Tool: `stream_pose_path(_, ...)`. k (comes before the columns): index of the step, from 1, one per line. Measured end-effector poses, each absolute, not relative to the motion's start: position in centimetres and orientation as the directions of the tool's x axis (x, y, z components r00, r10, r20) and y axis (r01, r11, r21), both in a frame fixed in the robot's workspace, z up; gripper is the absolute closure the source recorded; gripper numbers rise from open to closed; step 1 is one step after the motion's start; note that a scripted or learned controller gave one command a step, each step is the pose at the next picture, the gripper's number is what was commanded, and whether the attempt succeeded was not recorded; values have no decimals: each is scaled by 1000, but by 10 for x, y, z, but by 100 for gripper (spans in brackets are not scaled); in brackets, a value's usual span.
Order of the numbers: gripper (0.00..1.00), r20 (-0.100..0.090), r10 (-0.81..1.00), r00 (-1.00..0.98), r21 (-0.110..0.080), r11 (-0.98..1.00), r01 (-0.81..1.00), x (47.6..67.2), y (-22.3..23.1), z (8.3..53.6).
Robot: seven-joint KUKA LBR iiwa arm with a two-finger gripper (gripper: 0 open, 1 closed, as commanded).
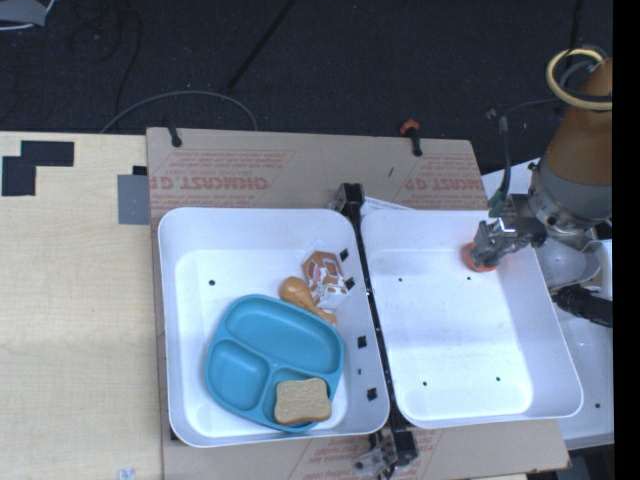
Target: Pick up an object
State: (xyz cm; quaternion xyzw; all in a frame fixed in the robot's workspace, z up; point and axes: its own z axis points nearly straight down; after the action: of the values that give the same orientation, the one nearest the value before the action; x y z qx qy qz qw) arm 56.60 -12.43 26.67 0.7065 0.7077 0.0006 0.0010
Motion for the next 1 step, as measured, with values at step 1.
stream_pose_path(1, 100, 2, 1000, -4, -5, 4, 1000, 559, -67, 251)
